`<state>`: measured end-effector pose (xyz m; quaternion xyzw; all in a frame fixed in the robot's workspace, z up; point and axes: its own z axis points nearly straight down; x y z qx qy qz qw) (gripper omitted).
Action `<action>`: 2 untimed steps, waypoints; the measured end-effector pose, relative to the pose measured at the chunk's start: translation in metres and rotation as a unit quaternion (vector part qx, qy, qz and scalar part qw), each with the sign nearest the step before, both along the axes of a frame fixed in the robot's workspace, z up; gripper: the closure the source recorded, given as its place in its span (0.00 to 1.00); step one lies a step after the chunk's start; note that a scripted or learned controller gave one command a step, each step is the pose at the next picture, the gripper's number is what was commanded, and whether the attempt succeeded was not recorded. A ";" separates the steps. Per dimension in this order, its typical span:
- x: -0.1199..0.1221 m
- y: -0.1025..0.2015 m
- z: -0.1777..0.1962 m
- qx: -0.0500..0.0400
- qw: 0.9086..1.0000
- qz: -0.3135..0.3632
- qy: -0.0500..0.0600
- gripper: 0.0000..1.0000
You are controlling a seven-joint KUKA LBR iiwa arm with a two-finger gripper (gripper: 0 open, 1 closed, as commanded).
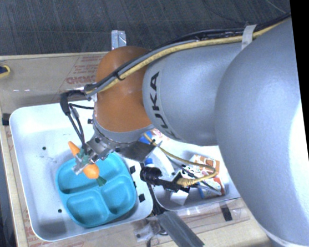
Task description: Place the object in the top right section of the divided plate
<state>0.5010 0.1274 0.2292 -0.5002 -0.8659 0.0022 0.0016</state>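
A blue divided plate (83,206) lies in the left white bin (32,129), towards its near right corner. My gripper (85,161) hangs over the plate's upper left edge, reaching down from the orange wrist. A toy orange carrot (92,170) with a green tip lies slantwise between the fingers, its other end sticking out at the upper left. The fingers are shut on its middle. The carrot sits above the plate's upper sections, near the rim.
The right bin (170,205) holds several small items, among them a printed packet (206,168) and a blue piece (145,140). The big grey arm covers most of that bin. White floor of the left bin shows left of and behind the plate.
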 end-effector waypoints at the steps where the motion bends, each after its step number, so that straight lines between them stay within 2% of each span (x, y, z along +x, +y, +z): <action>1: 0.021 -0.007 -0.116 0.002 1.000 0.018 -0.004 1.00; 2: 0.078 -0.073 -0.037 0.001 1.000 0.015 -0.002 1.00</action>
